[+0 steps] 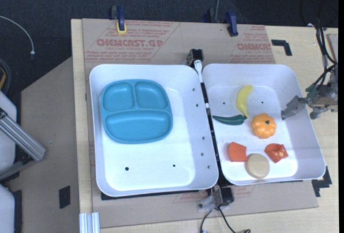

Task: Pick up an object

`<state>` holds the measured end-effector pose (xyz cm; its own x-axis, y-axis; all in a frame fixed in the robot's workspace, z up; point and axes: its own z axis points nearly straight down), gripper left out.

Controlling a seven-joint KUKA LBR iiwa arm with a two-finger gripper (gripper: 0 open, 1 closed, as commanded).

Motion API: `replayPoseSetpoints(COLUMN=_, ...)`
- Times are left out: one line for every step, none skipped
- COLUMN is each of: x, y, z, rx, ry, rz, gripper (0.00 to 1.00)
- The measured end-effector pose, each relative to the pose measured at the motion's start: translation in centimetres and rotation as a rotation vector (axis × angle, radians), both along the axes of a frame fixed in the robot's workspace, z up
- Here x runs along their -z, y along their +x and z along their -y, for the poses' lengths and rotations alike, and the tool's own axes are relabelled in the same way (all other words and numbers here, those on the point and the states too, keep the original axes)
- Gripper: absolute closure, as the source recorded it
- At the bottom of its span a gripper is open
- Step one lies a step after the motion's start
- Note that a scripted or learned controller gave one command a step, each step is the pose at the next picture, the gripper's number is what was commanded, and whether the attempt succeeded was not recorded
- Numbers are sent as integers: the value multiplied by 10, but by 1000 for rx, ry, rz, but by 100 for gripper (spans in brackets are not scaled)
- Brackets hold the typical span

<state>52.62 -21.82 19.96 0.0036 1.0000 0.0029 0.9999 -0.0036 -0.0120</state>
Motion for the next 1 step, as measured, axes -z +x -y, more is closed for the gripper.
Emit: replayPoseSetpoints(x=-6, y=3, z=0, rx=-4, ry=-4, rz=12, gripper=0)
